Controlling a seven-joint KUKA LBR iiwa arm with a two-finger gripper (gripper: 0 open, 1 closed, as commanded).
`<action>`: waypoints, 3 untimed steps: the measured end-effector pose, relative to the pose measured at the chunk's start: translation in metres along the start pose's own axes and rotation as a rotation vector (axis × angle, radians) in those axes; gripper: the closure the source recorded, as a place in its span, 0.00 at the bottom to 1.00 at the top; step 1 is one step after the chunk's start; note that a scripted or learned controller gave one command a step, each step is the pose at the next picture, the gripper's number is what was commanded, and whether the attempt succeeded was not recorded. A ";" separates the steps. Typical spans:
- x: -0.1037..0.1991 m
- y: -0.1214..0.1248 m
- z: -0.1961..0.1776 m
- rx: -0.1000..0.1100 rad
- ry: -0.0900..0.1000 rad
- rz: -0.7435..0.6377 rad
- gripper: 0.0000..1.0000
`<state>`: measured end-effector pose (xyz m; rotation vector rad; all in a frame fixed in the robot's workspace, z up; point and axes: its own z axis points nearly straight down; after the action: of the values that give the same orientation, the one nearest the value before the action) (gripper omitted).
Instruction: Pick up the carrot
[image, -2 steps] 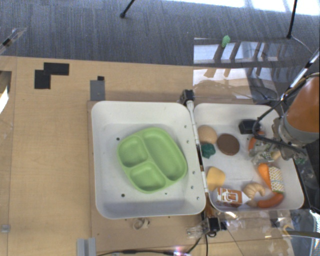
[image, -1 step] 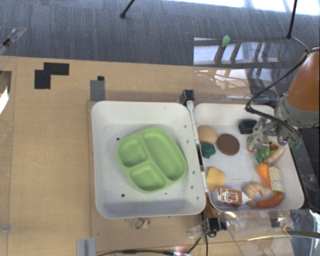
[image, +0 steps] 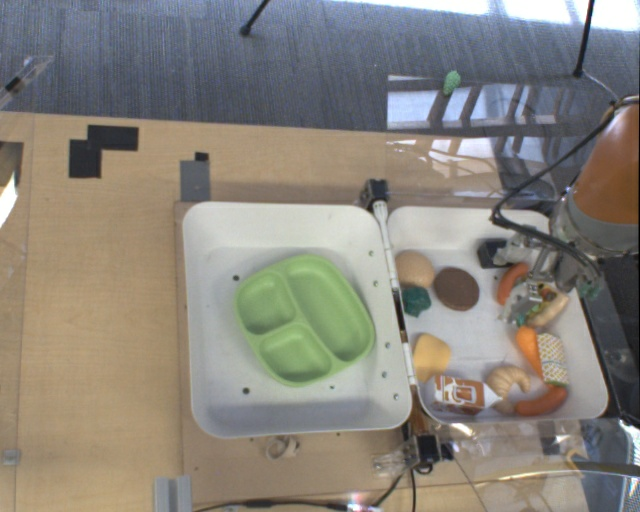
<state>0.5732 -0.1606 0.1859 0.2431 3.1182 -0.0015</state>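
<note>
- The arm (image: 612, 180) comes in from the right, its orange band above the wrist over the far right corner of the right bin (image: 590, 385)
- The gripper (image: 540, 275) hangs over the right side of the right bin; whether its jaws are wide or narrow I cannot tell, since dark cabling and the wrist body blur them, and nothing is seen between them
- The carrot (image: 528, 346) lies in the right bin near its right wall, an orange wedge just below the gripper and touching a patterned block (image: 552, 360) on its right
- A red-orange piece (image: 511, 281) lies tilted just left of the gripper
- A pale, rounded piece (image: 548, 310) sits between the gripper and the carrot
- A brown disc (image: 457, 288) rests near the middle of the right bin, with a tan bun-like item (image: 414, 268) to its left and a small teal item (image: 415, 299) below that
- A yellow wedge (image: 432, 353) lies lower left in the bin, and a brown-and-white packet (image: 462, 393) lies along the near wall
- A reddish sausage shape (image: 541, 401) sits in the near right corner, beside a pale knobbly piece (image: 509, 379)
- The left bin (image: 215, 395) holds a green divided plate (image: 345, 285), tilted diagonally, well apart from the carrot
</note>
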 end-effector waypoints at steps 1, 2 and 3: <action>-0.051 -0.034 0.097 0.000 -0.004 -0.297 0.00; 0.016 -0.048 0.096 -0.001 0.001 -0.464 0.00; 0.011 -0.047 0.082 0.004 -0.012 -0.470 1.00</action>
<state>0.5563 -0.2051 0.1038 -0.4887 3.0785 -0.0148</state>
